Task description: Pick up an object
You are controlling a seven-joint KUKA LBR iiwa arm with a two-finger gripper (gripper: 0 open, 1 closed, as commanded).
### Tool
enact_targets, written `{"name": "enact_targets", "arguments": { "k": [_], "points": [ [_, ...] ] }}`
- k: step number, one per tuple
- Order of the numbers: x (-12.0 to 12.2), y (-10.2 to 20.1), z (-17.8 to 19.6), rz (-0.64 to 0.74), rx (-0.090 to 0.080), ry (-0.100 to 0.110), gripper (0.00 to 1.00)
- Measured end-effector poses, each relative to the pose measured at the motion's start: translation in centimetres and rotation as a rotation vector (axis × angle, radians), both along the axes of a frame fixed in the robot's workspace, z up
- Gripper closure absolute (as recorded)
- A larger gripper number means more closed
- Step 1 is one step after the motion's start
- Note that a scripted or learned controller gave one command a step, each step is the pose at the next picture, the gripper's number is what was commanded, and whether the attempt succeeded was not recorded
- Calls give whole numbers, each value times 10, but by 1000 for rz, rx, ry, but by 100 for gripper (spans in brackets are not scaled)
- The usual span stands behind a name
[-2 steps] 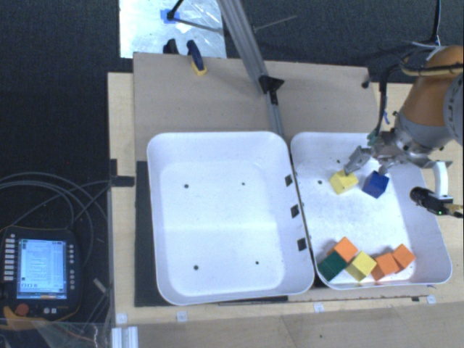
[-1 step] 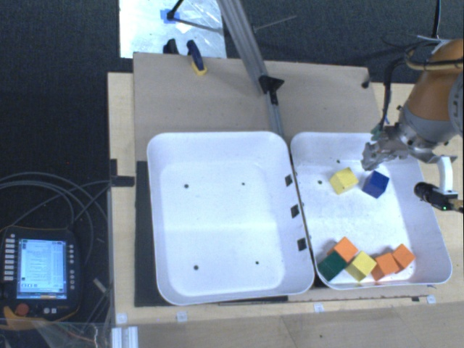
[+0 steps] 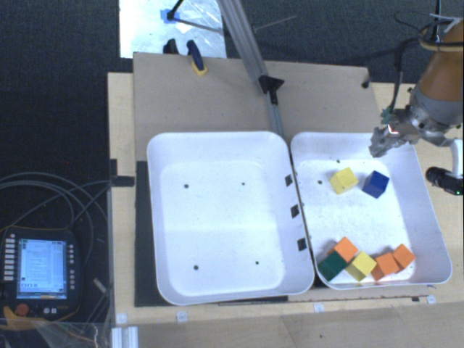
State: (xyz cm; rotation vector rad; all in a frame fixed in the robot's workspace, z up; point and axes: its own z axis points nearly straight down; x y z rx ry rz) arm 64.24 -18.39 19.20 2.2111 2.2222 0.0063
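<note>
Status: pick not started as far as I can see. Gripper sits over the far edge of the right bin, with nothing between it and the bin floor that looks grabbed. Can't tell the claw's state; the tip is a small grey blur at this angle.

Candidates, all in the right bin:
- yellow cube and blue cube, side by side in the far half, just below the gripper. Blue one is probably the closest reach.
- near-edge cluster: green cube, orange cube, a second yellow cube, two more orange cubes, all touching or nearly so.

Left bin has no objects to pick.

Left to do: choose a target, descend, close, lift. Yellow/blue pair looks easier since both stand apart from the clutter.
</note>
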Motion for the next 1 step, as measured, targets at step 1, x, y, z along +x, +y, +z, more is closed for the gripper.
{"name": "enact_targets", "arguments": {
  "k": [1],
  "points": [
    [2, 0, 43, 0, 0, 0, 100]
  ]
}}
